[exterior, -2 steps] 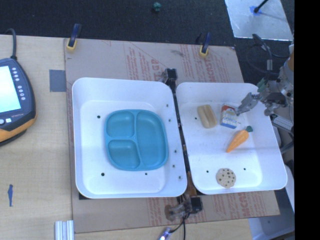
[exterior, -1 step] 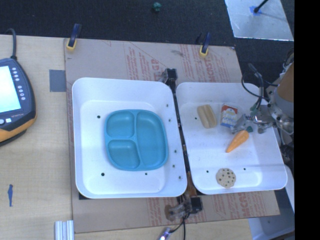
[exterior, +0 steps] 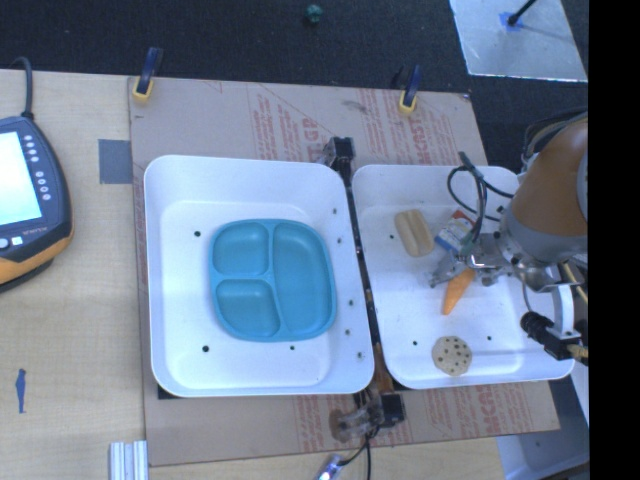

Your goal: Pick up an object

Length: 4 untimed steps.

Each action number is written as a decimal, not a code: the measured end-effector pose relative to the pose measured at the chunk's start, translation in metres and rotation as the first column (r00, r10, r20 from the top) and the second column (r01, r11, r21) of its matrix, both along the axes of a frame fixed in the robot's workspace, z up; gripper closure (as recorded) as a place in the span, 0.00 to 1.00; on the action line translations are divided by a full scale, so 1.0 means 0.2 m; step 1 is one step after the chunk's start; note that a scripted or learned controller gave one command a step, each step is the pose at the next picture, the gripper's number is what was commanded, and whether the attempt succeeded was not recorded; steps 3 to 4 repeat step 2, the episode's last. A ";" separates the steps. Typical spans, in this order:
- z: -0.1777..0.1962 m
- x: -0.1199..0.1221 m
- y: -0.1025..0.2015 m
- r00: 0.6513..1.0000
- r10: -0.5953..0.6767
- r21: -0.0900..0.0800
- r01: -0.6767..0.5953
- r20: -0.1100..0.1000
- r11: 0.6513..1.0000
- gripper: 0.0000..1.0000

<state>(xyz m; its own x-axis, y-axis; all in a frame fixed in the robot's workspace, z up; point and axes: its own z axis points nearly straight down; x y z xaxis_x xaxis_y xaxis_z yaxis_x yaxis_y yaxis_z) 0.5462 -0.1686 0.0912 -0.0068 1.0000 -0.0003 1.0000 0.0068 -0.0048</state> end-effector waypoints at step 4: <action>0.51 0.11 0.40 1.000 -0.002 0.001 0.002 0.004 1.000 1.00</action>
